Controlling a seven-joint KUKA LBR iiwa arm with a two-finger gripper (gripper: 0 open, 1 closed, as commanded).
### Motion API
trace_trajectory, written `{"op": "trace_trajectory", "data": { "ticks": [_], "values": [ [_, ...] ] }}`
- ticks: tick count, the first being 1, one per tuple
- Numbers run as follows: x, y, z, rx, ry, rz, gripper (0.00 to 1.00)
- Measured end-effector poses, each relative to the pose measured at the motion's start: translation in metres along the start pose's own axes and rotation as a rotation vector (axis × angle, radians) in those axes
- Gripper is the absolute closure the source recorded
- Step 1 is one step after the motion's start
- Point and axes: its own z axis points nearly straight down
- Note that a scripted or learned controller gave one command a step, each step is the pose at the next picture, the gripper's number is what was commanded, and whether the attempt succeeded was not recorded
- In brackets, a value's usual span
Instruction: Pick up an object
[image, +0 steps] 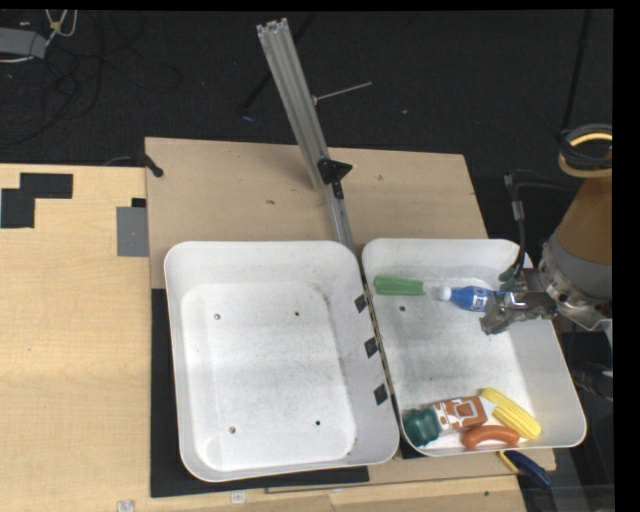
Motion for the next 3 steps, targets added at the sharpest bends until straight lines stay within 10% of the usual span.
{"op": "trace_trajectory", "data": {
  "ticks": [3],
  "values": [
    [0.159, 0.032, -0.017, 0.005, 0.002, -0.004, 1.00]
  ]
}}
